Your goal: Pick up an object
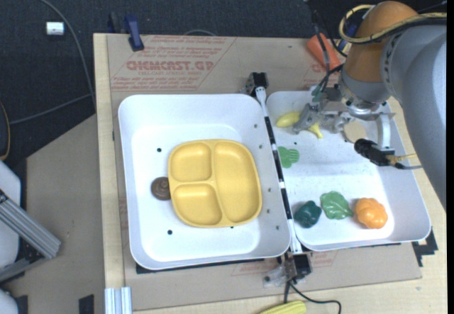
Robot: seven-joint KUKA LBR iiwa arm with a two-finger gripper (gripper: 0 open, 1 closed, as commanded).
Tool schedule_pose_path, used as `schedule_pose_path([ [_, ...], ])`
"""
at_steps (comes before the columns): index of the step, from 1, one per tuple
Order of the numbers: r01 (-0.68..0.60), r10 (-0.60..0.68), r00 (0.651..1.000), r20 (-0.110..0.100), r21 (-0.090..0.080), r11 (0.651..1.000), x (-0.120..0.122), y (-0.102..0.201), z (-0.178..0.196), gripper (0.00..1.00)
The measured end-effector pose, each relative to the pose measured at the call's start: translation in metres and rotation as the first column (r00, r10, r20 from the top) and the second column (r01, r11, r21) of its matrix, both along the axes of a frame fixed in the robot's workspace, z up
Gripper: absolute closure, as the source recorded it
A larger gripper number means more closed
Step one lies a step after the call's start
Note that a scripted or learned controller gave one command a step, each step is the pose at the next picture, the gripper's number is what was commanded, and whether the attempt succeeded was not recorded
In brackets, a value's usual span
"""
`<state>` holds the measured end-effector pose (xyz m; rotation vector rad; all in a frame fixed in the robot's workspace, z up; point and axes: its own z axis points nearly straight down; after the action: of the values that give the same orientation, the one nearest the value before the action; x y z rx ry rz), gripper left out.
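My gripper [313, 120] hangs low over the far left part of the right bin [404, 185], right above a yellow banana-shaped toy [289, 120] that lies by the bin's far left corner. A light green toy [288, 157] rests against the bin's left wall. Along the near side sit a dark green pepper [308, 214], a light green leafy piece [335, 205] and an orange fruit [370, 212]. Nothing shows clearly between the fingers.
The left bin [142, 164] holds a yellow divided plate [214, 183] and a small brown round piece [161, 188] at its left side. The grey arm with its orange band [376, 36] comes in from the upper right. A black clip [257, 83] sits between the bins.
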<state>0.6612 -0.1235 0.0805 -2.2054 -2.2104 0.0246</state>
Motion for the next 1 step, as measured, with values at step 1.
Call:
schedule_pose_path([
  [1,0.001,-0.001,1.000,0.008,-0.003,1.000,0.0016,0.0001,0.0111,1.00],
])
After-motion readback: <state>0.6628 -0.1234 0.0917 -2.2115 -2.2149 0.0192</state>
